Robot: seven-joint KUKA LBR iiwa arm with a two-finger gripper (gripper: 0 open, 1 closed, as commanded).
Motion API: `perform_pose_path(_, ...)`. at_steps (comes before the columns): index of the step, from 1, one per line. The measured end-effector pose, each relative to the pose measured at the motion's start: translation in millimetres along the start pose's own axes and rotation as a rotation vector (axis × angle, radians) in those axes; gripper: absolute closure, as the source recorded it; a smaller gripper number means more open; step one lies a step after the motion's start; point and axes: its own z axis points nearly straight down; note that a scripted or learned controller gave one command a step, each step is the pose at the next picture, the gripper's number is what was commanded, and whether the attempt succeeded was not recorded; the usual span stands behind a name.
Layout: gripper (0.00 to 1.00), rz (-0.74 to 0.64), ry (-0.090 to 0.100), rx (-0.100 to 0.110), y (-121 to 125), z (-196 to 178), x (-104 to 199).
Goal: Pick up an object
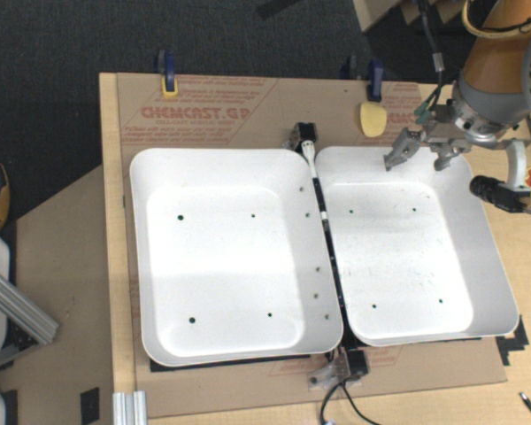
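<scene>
My gripper hangs over the far edge of the right bin, under the grey wrist and orange band at the upper right. Its two fingers are spread apart and open, with nothing between them. A small pale yellow object lies on the cardboard board just behind the right bin, a little to the left of the gripper and apart from it. The left bin sits beside the right one, and both show bare white floors with a few small dark dots.
Two blue clamps hold the board's far edge. A black clip sits where the bins meet at the back, another clip with a cable at the front. A black part juts in by the right bin's right rim.
</scene>
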Motion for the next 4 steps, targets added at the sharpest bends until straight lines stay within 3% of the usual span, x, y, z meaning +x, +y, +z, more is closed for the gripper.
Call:
perform_pose_path(1,1.0,-0.001,-0.001,-0.003,1,-11,0)
perform_pose_path(3,1.0,-0.004,-0.001,-0.009,-5,-120,62)
perform_pose_path(4,1.0,-0.006,0.002,0.007,22,-32,118)
